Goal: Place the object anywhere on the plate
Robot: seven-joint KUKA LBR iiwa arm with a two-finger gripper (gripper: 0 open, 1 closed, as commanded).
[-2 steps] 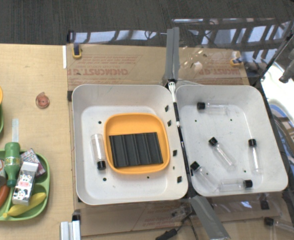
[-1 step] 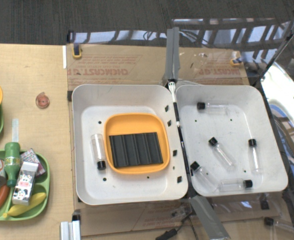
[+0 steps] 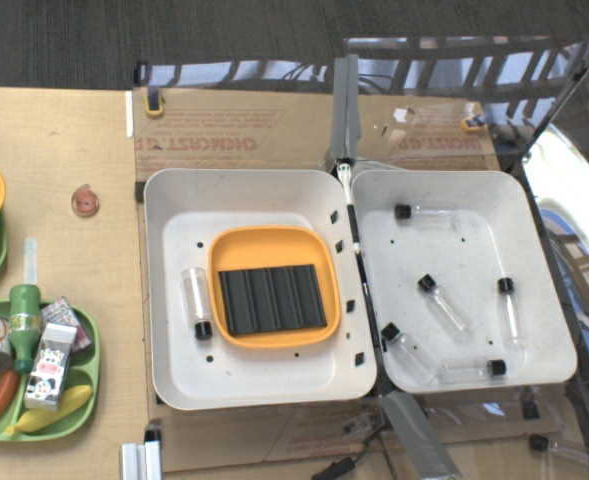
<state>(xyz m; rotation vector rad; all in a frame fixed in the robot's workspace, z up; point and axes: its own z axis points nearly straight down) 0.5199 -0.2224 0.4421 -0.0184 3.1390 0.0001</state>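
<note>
Vials [image 3: 441, 302] of clear plastic with black caps blurred into the right bin [image 3: 534, 218], one [image 3: 196, 302] lay beside the orange plate [image 3: 272, 245], and the end effector's state I could not tell.

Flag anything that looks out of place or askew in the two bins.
One clear vial lies in the left bin, beside the orange plate rather than on it. Five more vials lie scattered at different angles in the right bin. Nothing looks spilled or broken.

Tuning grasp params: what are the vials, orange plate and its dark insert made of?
Vials: clear glass or plastic, see-through with black caps. Orange plate: likely moulded plastic, smooth, slight sheen. Dark insert: matte, ribbed, maybe rubber or plastic.
</note>
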